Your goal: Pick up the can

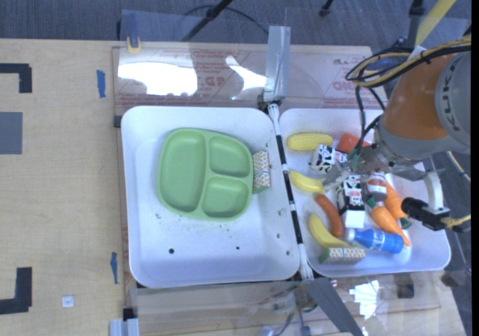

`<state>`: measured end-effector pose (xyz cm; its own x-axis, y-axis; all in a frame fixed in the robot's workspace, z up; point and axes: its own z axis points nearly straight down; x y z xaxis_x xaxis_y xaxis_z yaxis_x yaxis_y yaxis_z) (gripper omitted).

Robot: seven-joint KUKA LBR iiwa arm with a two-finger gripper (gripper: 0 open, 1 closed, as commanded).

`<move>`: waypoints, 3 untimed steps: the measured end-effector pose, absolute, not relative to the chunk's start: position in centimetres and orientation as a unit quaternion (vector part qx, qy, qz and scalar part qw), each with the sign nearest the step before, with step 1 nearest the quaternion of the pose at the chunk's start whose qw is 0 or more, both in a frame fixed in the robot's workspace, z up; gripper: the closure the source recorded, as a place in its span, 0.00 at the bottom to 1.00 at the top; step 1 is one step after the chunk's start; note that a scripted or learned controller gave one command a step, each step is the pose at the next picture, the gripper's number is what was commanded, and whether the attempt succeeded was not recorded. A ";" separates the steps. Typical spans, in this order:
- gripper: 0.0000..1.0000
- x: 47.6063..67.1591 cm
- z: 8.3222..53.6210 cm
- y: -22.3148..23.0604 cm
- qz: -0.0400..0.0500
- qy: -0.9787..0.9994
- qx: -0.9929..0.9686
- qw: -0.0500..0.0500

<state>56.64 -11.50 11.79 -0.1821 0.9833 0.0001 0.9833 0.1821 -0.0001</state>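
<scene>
Plastic green three-compartment plate (203, 173) lay in left white bin (142, 252), right white bin (438, 252) held yellow bananas (309, 141), blue-capped can (378, 240), gripper (364, 170) aperture indiscernible.

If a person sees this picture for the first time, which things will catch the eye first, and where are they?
First the green divided plate, alone in the left bin. Next the right bin, crowded with small toys: yellow bananas, orange carrots and a blue can lying near its front edge. Above them, the grey arm with its orange band reaches in from the right.
</scene>
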 end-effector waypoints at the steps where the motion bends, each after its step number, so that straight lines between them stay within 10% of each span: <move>1: 0.00 62.7 24.1 -14.1 -0.001 -0.841 -0.541 -0.003; 2: 0.00 62.0 29.1 -8.7 -0.001 -0.880 -0.475 -0.004; 3: 0.00 57.6 21.5 -9.0 0.000 -0.907 -0.420 -0.001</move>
